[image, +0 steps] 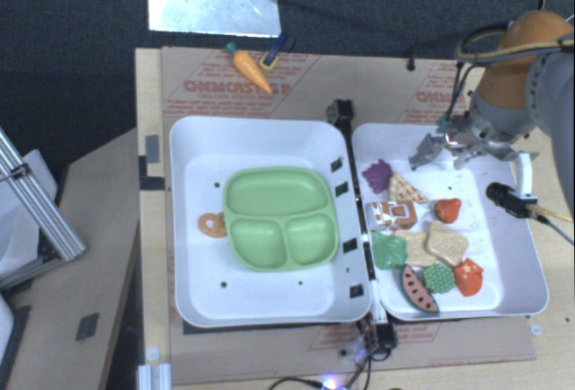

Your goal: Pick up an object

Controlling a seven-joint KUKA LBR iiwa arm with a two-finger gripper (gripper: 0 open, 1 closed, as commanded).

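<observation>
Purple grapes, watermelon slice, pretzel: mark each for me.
Purple grapes (pixel 377 172), camera view, middle of the bunch.
Watermelon slice (pixel 420 289), camera view, red flesh mid-slice.
Pretzel (pixel 213 225), camera view, its left loop.

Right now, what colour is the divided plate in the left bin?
Light green; the divided plate shows plainly in the camera view.

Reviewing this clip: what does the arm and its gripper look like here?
The arm is grey with a rounded orange band above the wrist. Dark cables loop beside that band. The gripper is pale grey metal, ending in two thin fingers.
</observation>
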